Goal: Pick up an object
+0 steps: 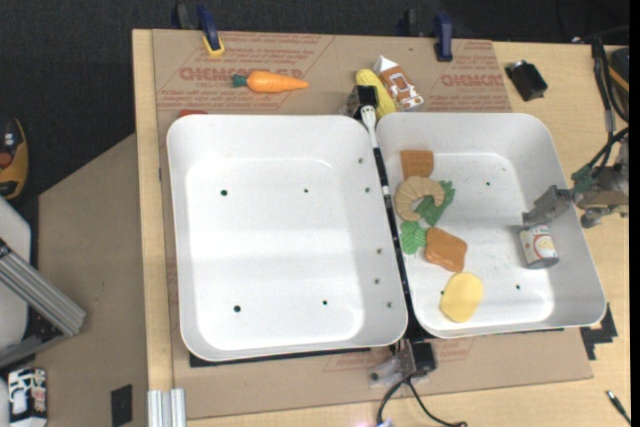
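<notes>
The right bin [500, 137] holds several toy foods: an orange-brown block [417, 162], a round tan piece with green leaves [421, 199], a green leafy piece [412, 236], an orange slab [446, 249] and a yellow rounded piece [462, 297]. Near that bin's right wall lies a small silver can [540, 246]. My gripper [560, 202] reaches in low over the right rim, just above and to the right of the can. I see nothing held in it.
The left bin [280, 140] lies beside the right one. On the board behind the bins rest a toy carrot [272, 82], a yellow banana with a small carton [385, 87] and a black block [525, 80]. Cables hang at the right edge.
</notes>
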Controlling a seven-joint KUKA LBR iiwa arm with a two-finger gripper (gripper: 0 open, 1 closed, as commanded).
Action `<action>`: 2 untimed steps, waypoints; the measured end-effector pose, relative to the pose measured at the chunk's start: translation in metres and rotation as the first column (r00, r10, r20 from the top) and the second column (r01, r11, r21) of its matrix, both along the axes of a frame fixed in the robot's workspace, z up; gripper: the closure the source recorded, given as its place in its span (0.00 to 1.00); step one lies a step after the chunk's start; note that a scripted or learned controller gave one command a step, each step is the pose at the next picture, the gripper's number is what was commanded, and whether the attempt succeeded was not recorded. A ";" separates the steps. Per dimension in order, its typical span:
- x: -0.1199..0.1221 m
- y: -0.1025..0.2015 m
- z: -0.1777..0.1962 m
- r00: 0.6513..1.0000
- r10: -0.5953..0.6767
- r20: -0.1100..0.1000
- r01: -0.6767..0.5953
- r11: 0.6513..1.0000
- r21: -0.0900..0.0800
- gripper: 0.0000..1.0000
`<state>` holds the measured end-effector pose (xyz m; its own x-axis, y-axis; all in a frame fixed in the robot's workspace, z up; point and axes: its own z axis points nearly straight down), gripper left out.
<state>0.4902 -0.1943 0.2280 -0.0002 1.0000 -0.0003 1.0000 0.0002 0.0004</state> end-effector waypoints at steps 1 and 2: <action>0.072 0.054 -0.123 1.000 0.007 -0.005 -0.007 1.000 0.005 0.00; 0.135 0.101 -0.144 1.000 0.005 0.005 -0.005 1.000 0.000 0.00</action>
<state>0.6252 -0.0937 0.0842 -0.0055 1.0000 -0.0006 1.0000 0.0055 0.0049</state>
